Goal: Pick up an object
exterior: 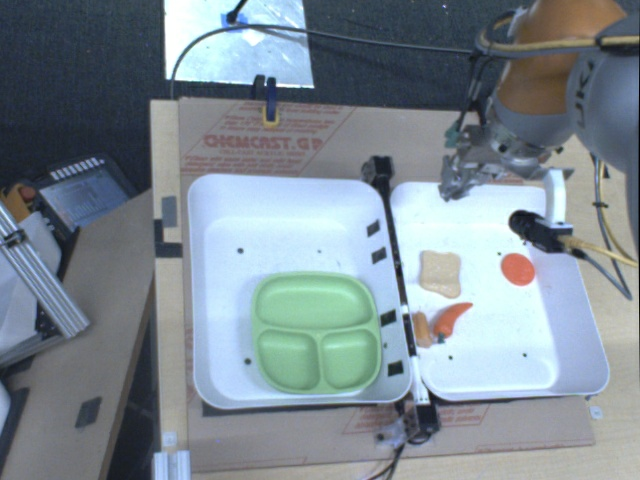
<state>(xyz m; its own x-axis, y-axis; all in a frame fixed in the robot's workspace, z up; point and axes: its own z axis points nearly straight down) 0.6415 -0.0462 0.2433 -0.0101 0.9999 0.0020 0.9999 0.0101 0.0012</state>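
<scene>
In the right bin (pixel 560 363) lie a tan bread-like piece (pixel 440 272), a flat red disc (pixel 517 269) and an orange-red pepper-shaped piece (pixel 450 318) beside a small orange bit (pixel 421 329) at the bin's left wall. My gripper (pixel 455 185) hangs over the bin's far left corner, well above and behind the tan piece, with nothing visible between its fingers. The arm's orange band (pixel 550 43) rises behind it at the upper right.
The left bin (pixel 215 218) holds a green three-compartment plate (pixel 316 330). A black divider clip (pixel 378 171) sits between the bins at the far edge. A black fitting with a cable (pixel 540 231) lies over the right bin's far right side.
</scene>
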